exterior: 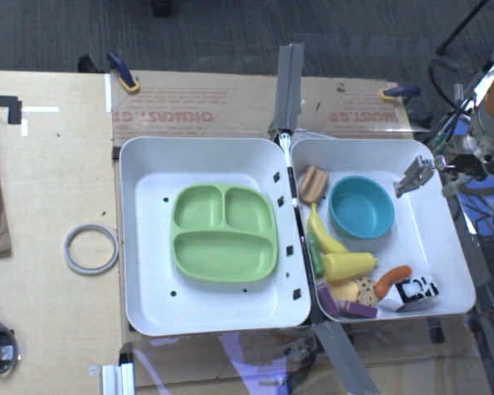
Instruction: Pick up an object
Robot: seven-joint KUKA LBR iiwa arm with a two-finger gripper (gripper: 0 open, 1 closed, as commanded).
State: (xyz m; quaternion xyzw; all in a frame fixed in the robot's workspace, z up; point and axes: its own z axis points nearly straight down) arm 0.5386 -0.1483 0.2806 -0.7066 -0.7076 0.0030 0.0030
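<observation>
Claw (421, 174) hangs over the right bin's (445, 220) far right edge, holding nothing; we can't tell its state. Bowl (361, 206), banana (323, 234) and carrot (392, 281) crowd together, so we risk nudging neighbours or clipping the wall.

The arm comes in from the table's right edge, near its far right corner. Little of it can be seen: a grey wrist section with a sliver of the orange band at the very edge of the view, wrapped about with dark cables and some green and blue wiring. From there the hand (417, 175) reaches leftward and a little downward, its grey metal fingers (411, 178) slanting over the far right part of the right bin (449, 245), just inside that bin's right wall. The fingers are small and seen at an angle, so their spacing cannot be judged. Nothing can be seen between them.
</observation>
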